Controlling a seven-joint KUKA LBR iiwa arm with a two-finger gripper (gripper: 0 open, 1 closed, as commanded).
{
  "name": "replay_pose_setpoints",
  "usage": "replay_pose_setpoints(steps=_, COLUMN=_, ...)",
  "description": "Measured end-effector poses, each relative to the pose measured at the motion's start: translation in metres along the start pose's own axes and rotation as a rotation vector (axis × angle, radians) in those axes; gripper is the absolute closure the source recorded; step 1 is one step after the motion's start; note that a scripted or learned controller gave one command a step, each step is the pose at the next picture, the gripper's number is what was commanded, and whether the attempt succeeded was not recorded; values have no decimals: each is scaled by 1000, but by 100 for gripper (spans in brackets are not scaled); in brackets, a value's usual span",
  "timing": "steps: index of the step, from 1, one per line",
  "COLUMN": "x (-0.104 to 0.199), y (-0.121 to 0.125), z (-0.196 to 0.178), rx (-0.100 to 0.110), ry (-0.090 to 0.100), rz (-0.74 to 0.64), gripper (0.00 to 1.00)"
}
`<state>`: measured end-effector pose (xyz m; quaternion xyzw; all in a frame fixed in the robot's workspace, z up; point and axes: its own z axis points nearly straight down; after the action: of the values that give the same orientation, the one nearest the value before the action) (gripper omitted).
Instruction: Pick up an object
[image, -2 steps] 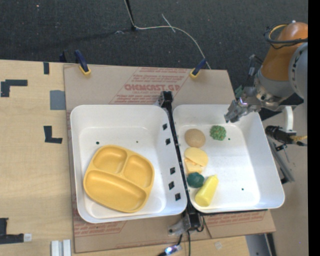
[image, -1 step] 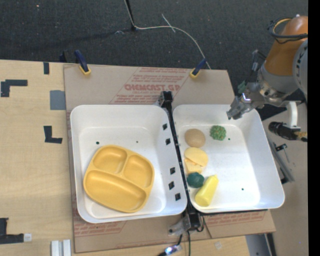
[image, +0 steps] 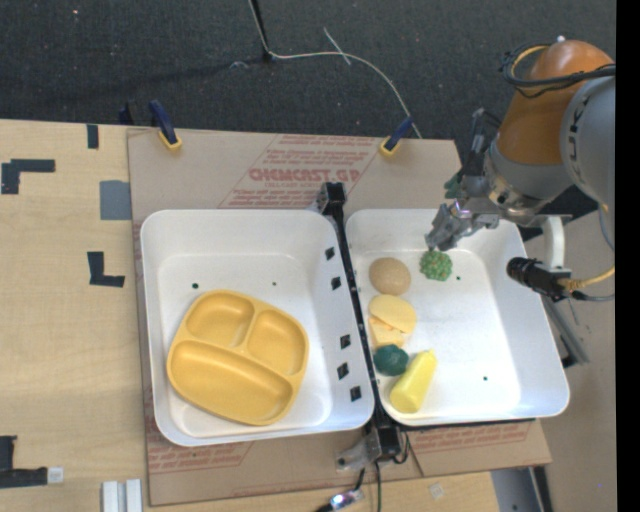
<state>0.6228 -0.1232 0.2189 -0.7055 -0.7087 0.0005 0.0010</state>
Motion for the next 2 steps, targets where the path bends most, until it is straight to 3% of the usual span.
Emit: replay_pose_setpoints(steps=2, x=97, y=-28, z=-15, rx=0, ry=1, rz=-1, gripper=100)
